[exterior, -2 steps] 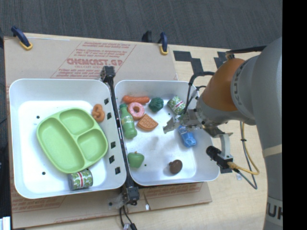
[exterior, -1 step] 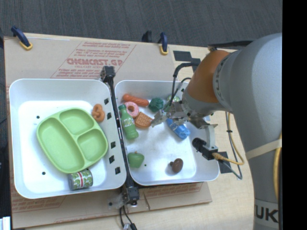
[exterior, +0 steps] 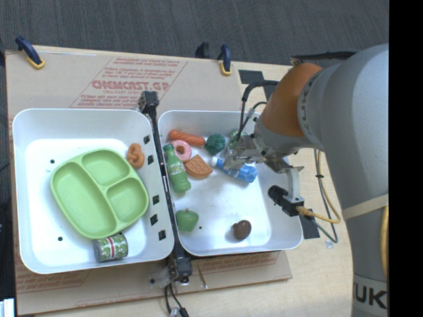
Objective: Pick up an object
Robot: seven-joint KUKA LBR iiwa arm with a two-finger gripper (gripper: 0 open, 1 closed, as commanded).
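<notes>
Two white bins are sitting side by side on the surface. The left bin (exterior: 26, 197) is holding one green divided plate (exterior: 99, 191), one small can (exterior: 110, 247) near its front edge and one orange pretzel-like piece (exterior: 135, 155). The right bin (exterior: 218, 240) is holding a green bottle (exterior: 176, 169), a carrot (exterior: 186, 138), a waffle-like piece (exterior: 197, 168), a green pepper (exterior: 187, 220), a brown ball (exterior: 241, 230) and a blue-and-white object (exterior: 240, 171). The hand (exterior: 236, 156) is hanging over that object near the far right corner; the wrist is hiding its grip, so I cannot tell.

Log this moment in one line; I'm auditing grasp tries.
gripper over right bin | at blue bottle | grasp unconfirmed | green tray in left bin
</notes>
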